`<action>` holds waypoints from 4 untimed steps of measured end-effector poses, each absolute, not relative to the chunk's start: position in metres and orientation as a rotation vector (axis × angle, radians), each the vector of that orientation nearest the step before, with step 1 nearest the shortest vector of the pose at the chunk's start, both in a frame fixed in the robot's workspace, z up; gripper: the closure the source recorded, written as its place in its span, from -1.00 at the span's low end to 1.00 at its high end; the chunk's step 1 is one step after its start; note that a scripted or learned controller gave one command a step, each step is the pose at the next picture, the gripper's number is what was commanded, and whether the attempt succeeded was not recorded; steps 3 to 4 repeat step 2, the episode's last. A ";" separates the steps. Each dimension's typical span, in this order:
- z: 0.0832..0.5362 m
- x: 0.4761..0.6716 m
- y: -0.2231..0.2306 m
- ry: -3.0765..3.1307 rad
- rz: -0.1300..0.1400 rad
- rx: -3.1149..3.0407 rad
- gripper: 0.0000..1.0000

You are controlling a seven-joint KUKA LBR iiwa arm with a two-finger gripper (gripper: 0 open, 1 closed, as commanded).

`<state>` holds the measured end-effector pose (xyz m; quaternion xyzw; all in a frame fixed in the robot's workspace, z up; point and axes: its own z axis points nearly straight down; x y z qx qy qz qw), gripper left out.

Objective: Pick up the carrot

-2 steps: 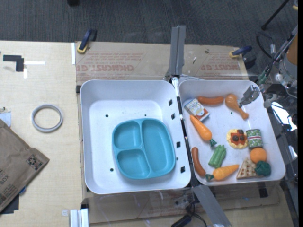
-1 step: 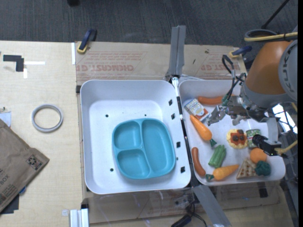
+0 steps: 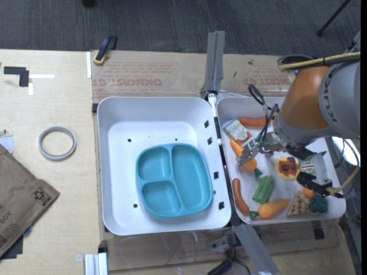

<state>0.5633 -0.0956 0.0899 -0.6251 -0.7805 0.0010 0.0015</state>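
Observation:
In the right bin [image 3: 338,211], an orange carrot [image 3: 237,149] lies at a slant near the left wall. My gripper [image 3: 251,153] is down over the carrot's lower half, and an orange end [image 3: 248,165] shows just below it. The carrot rests on the bin floor. A second orange carrot-like piece [image 3: 272,208] lies near the front wall, apart from the gripper.
The right bin also holds a white packet [image 3: 235,130], two red sausages [image 3: 253,121] [image 3: 239,195], a green vegetable [image 3: 264,188], a pizza piece [image 3: 287,168] and a sandwich wedge [image 3: 299,205]. The left bin [image 3: 114,153] holds a blue divided plate [image 3: 173,179]. A tape ring [image 3: 57,142] lies on the bench.

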 end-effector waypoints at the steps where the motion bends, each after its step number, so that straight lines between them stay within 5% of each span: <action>1: 0.097 0.563 -0.097 -2.443 0.006 -1.966 1.00; 2: 0.189 0.614 -0.014 -1.883 0.008 -2.513 1.00; 4: 0.189 0.614 -0.014 -1.883 0.008 -2.513 1.00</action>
